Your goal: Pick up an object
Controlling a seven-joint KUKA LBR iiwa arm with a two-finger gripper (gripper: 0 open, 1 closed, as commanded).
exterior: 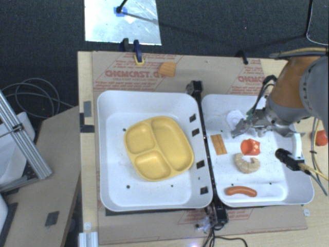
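Arm over the right bin

The gripper hangs just above a red object, beside a white lump; whether its tool is apart or together, I cannot tell.

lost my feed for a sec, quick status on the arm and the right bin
Gripper low over right bin, near white object. Nothing seen between fingers. Red piece, croissant, sausage, orange strip lie loose, apart.

One camera sits high above the bench — looking down at a slant toward twelve o'clock, far enough back to see both white bins.
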